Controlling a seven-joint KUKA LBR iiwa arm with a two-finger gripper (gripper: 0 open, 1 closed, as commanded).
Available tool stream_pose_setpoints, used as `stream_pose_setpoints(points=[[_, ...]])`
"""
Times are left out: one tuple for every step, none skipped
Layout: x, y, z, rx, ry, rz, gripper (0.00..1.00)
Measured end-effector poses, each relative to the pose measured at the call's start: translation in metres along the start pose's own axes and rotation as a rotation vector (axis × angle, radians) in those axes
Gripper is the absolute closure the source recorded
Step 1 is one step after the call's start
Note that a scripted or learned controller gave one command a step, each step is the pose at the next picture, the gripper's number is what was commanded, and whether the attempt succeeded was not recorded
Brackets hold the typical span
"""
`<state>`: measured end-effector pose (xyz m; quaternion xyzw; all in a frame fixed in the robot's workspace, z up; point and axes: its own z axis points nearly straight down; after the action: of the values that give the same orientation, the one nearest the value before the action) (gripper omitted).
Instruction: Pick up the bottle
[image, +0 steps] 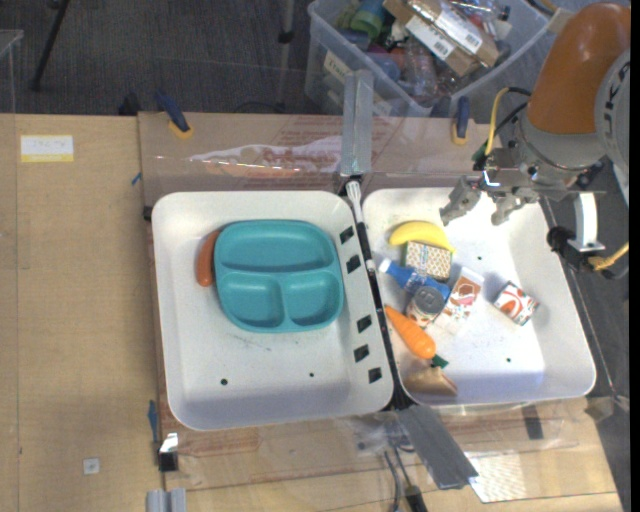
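Bottle (404, 273): blue, white cap, lying on side, right bin's left part, amid clutter.

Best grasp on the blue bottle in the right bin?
Judging by its pose, grip the blue bottle across its body near the white cap end, from above. It lies flat, its lower end buried under the patterned carton and round tin; gripper hangs open nearby.

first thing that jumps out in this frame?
The teal divided tray in the left bin, with an orange-red item tucked at its left edge. Then the right bin's clutter: banana, blue bottle, carrot. The hand hovers open over that bin's far end.
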<state>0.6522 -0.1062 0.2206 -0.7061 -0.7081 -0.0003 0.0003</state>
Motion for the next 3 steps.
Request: stream_pose_setpoints(points=[[0.100,-0.063,0.036,0.003,0.000,0.213,0.00],[0.011,-0.078,0.083,0.001,0.000,0.199,0.00],[0.009,-0.081,0.130,-0.012,0.000,0.188,0.00]])
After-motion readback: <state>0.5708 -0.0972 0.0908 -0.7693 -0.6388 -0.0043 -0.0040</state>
